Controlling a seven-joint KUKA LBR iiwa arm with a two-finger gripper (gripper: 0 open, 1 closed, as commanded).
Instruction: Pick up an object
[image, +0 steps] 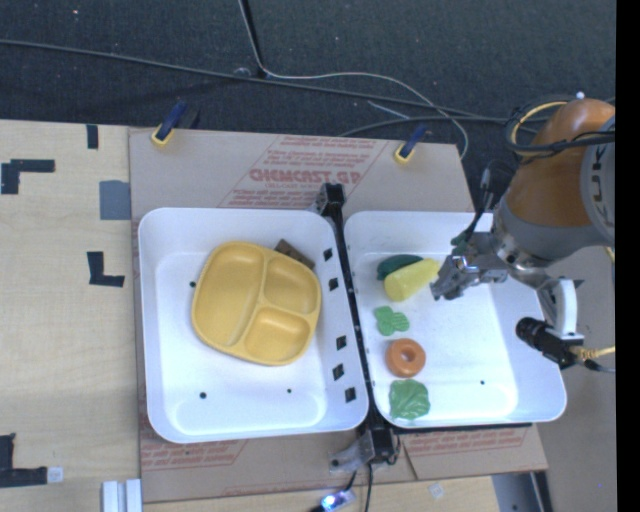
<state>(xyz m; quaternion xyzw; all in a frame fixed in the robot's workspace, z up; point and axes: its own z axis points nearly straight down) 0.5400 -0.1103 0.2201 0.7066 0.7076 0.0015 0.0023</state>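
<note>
In the right bin (500, 400) lie a yellow and dark green sponge-like block (407, 277), a small green leafy piece (391, 321), an orange ring (406, 357) and a larger green leafy piece (409, 399). My gripper (447, 283) hangs over the right bin, just to the right of the yellow block's end. Nothing shows between its fingers, and the view is too small to tell how far apart they stand. The grey arm with its orange band (565, 150) reaches in from the upper right.
The left bin (165, 400) holds a yellow divided plate (257, 301), with a small dark object (292, 250) at the plate's top edge. A black divider (345, 300) runs between the bins. Cables cross the dark floor behind, and clamps hold the cardboard.
</note>
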